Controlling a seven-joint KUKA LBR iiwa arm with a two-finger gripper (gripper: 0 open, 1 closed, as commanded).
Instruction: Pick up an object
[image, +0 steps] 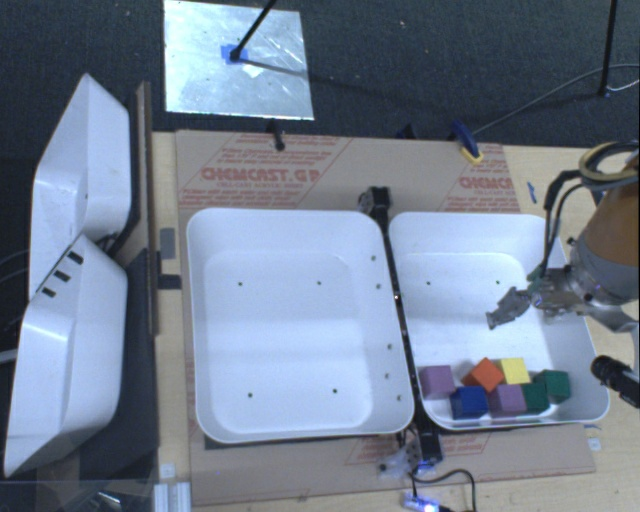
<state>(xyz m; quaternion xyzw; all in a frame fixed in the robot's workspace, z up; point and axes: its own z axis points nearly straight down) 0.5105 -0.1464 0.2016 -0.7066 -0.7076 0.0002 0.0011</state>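
Cardboard-covered worktop (330, 165) carries two white bins; my gripper (505, 308), fingers unreadable, hangs over the right bin (460, 250), above clustered coloured blocks (495, 388).

We lose most of the arm (610, 240) past the right edge, so only its wrist end shows. The gripper (508, 308) is small and blurred, and we cannot tell how it stands. The blocks (495, 387) crowd together at the right bin's (470, 235) near wall, some partly covering others; the green block (552, 386) is half hidden. Two white covers (70, 300) are cut off at the left edge.
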